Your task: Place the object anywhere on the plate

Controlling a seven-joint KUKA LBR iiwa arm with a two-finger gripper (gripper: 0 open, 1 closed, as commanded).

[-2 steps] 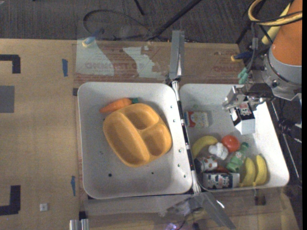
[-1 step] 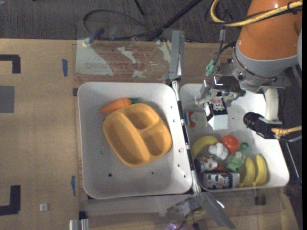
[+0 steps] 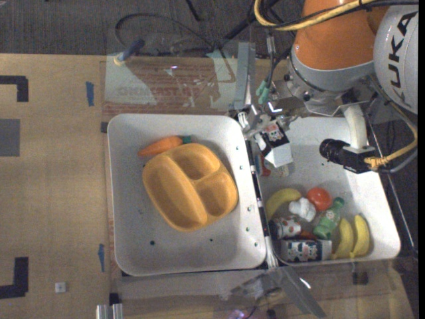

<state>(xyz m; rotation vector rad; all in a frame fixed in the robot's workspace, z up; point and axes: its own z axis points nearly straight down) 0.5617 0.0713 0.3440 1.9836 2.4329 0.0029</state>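
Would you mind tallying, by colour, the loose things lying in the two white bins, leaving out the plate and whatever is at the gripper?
Orange: 2, the carrot and the orange fruit
Yellow: 3, the lemon and two bananas
Green: 1, the bottle
White: 3, the small figure, the can and the carton
Total: 9

One fixed cam, mounted above the surface [image 3: 53, 178], looked down at a slant. Both white bins, left [image 3: 126, 198] and right [image 3: 382, 198], sat mid-frame at moderate range. The arm [image 3: 345, 25] entered from upper right, close to the lens.
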